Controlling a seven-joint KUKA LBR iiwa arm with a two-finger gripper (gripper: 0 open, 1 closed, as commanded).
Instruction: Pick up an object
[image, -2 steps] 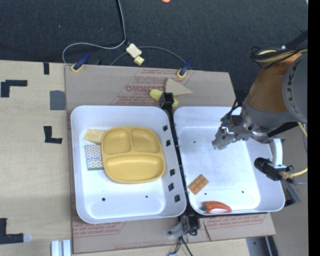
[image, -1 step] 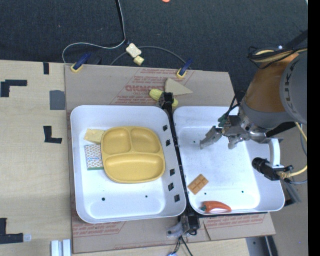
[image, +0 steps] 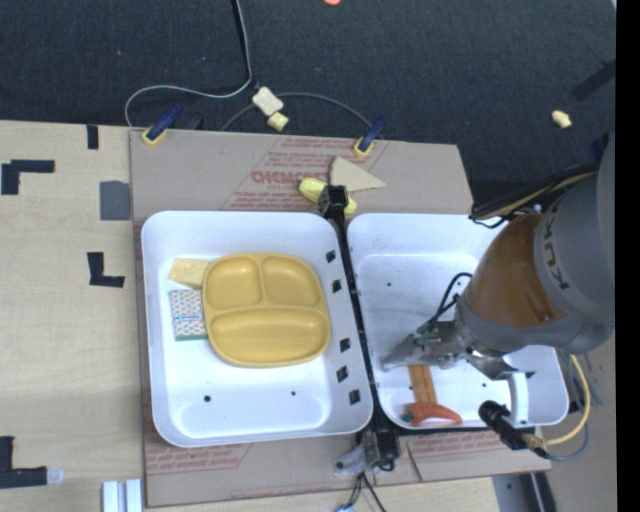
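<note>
My gripper (image: 408, 352) hangs low in the right bin (image: 400, 250), under the grey arm with its orange band (image: 510, 290). Just in front of it lies a small tool with a wooden handle (image: 421, 381) and an orange-red end (image: 434, 415), near the bin's front wall. The gripper sits at the handle's far end; I cannot tell if it touches it. In the left bin (image: 240, 400) a yellow divided plate (image: 267, 309) lies flat, with a pale yellow block (image: 187, 270) and a small patterned packet (image: 186, 313) at its left side.
A black divider with clips (image: 345, 300) separates the two bins. On the cardboard behind them lie a yellow piece (image: 313, 187) and a tan wedge (image: 355, 175). Cables run along the back and at the arm's right.
</note>
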